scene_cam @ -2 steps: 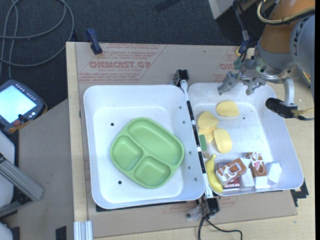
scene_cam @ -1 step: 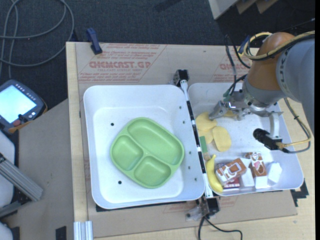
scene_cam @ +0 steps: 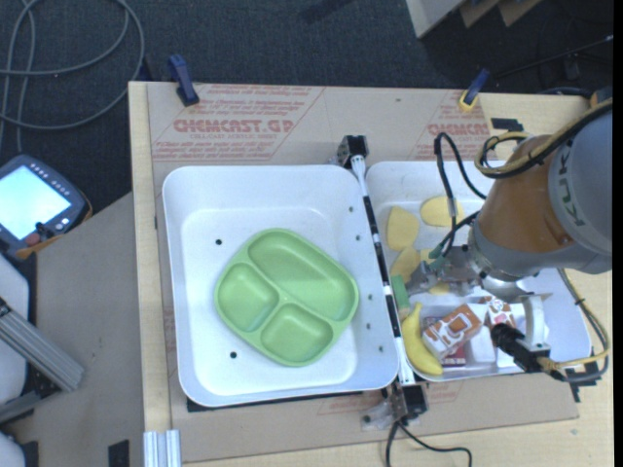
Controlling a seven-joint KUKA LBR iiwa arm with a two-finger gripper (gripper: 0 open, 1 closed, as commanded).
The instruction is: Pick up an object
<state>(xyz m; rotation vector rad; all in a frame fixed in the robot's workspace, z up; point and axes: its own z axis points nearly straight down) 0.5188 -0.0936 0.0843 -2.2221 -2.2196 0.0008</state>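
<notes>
The left bin (scene_cam: 185, 261) is plain white with a few small dark dots on its floor; in it lies a pale lime-green divided plate (scene_cam: 285, 296), one shade throughout; the right bin (scene_cam: 389, 178) is white too; in it lie pale yellow flat pieces (scene_cam: 401, 228), a brighter yellow banana (scene_cam: 421, 348), and a packet (scene_cam: 454, 331) patterned in red-brown and white; the arm (scene_cam: 545, 207) at the right of the frame is grey with an orange band; the bench (scene_cam: 292, 125) is tan with faded red lettering; a blue clamp (scene_cam: 182, 79) sits on its upper left edge; the floor (scene_cam: 243, 17) above is dark grey.
</notes>
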